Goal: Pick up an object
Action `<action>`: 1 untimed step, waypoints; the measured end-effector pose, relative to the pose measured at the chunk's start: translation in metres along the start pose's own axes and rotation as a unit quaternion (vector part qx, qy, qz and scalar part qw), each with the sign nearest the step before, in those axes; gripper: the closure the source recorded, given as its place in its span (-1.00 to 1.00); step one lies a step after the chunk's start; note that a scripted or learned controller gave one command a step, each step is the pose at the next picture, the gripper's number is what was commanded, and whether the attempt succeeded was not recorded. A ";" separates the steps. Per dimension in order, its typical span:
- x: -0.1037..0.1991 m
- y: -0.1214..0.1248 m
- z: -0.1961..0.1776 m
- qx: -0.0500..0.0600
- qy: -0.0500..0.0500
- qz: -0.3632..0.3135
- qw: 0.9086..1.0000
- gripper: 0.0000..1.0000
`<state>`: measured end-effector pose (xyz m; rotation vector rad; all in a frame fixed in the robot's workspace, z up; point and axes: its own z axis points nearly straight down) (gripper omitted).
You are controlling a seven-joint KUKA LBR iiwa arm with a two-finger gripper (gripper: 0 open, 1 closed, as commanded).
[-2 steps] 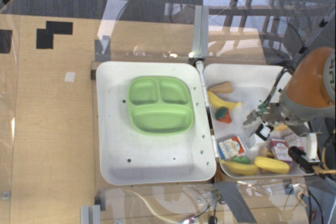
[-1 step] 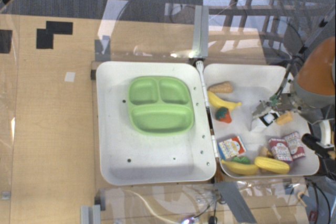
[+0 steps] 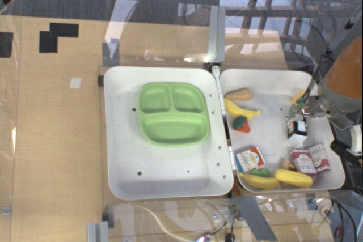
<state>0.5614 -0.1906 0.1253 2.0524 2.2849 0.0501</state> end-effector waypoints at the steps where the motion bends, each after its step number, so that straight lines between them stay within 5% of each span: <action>1: 0.103 0.008 -0.101 0.033 0.013 0.045 0.998 1.00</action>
